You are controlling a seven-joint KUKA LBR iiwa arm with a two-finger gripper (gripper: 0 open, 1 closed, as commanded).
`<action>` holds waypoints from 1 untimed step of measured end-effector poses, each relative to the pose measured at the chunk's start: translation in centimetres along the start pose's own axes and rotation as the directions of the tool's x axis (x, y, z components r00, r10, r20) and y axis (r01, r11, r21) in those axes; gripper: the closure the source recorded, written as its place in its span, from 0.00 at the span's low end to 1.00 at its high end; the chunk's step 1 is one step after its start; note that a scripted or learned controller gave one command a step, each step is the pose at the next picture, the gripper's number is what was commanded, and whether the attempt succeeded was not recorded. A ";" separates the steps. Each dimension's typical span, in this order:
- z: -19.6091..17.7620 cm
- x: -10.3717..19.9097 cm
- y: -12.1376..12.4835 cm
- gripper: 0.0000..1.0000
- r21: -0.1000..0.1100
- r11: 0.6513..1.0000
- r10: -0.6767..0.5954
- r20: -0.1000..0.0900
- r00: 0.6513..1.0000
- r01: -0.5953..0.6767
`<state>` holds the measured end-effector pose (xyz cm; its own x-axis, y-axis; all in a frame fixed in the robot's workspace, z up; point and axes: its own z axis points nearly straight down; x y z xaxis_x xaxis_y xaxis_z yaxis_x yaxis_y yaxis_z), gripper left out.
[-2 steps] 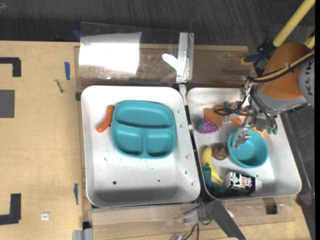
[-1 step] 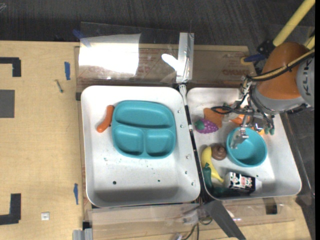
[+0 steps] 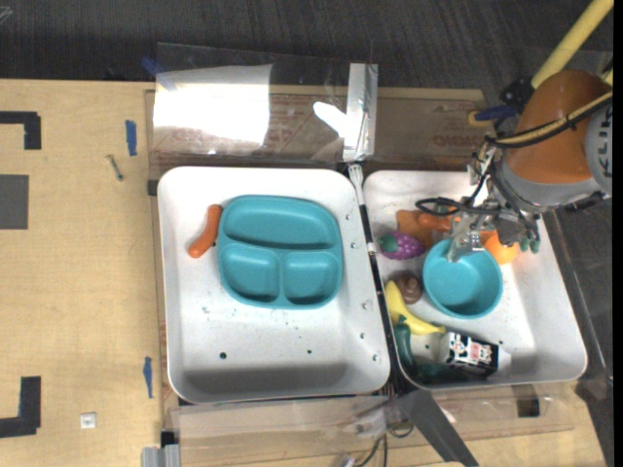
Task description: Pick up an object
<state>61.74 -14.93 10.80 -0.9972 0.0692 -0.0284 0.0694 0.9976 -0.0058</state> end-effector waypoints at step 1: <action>-13.6 -3.5 0.1 1.00 -0.004 0.999 -0.038 -0.008 0.999 0.038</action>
<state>64.85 -14.97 24.53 -0.9993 0.0309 -0.0200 0.0310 0.9995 -0.0033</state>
